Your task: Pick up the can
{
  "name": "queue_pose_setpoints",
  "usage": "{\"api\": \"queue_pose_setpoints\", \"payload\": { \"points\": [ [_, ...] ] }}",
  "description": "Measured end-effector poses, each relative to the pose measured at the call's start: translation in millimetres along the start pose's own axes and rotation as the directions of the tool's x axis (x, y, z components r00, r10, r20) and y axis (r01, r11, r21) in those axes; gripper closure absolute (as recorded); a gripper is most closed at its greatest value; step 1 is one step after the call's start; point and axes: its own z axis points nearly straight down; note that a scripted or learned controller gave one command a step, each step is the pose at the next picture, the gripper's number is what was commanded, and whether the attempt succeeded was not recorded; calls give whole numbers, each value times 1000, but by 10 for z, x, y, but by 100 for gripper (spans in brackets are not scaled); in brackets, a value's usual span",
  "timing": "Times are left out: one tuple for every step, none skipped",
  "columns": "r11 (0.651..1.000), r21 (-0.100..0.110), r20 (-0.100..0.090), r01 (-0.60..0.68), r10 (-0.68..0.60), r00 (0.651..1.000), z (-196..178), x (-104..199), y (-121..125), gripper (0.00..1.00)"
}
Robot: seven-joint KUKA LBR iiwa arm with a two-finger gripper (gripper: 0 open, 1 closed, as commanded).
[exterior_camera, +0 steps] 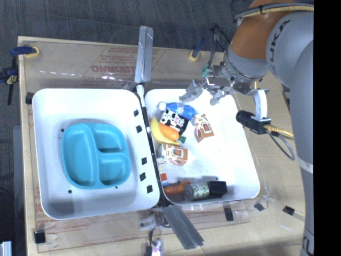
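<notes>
The can [198,191] is dark green with a grey end and lies on its side against the near wall of the right bin [234,153]. My gripper [204,94] hangs over the far edge of that bin, well away from the can. Its two fingers [190,94] are spread open with nothing between them. The grey arm with its orange band comes in from the upper right.
A black object [218,186] and an orange-red marker [175,186] touch the can's ends. Farther back lie a blue-white carton [176,115], a banana [159,128], a carrot [170,134] and two small brown cartons [202,127] [176,154]. A blue divided tray [96,154] sits in the left bin.
</notes>
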Motion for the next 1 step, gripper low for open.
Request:
{"api": "queue_pose_setpoints", "payload": {
  "points": [
    [1000,0,0,-18,18,1000,832,-683,-597,0]
  ]
}}
